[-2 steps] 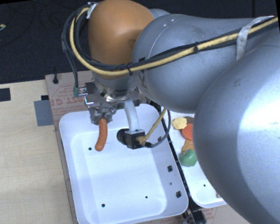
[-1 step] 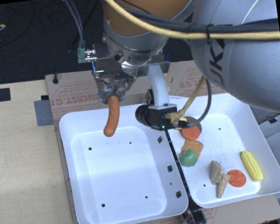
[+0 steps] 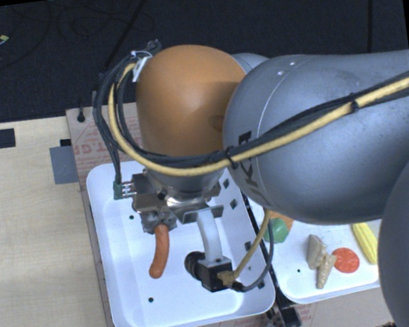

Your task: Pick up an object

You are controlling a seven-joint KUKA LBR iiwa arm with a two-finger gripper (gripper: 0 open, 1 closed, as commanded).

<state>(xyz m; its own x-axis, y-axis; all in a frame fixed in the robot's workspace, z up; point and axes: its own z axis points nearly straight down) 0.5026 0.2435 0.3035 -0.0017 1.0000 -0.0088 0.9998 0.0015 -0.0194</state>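
White bin sits under my gripper, positioned, I judge, to take the sausage whose upper end touches it. Closed or open, I cannot tell.

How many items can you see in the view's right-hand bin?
4: a green piece by the arm, a beige piece, a red round one, a yellow piece. The arm may hide more.
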